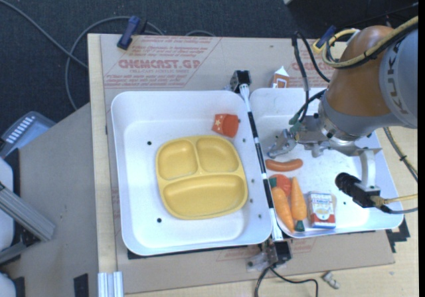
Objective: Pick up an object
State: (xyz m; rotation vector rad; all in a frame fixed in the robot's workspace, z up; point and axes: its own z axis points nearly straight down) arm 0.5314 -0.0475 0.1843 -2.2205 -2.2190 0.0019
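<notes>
We see the gripper (pixel 282 146) low in the right bin (pixel 279 99), just above the sausage (pixel 284 164). Its fingers stand a little apart and nothing is between them. Below the sausage lie two carrots (pixel 291 206), and right of them a small carton (pixel 321 210). Left of the sausage, the left bin (pixel 129 156) holds a yellow divided plate (pixel 199 177).

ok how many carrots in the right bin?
2. Both lie side by side at the front left of the right bin: left carrot nearest the divider, right carrot beside the small carton. The arm covers the bin's back, so more may be hidden.
</notes>
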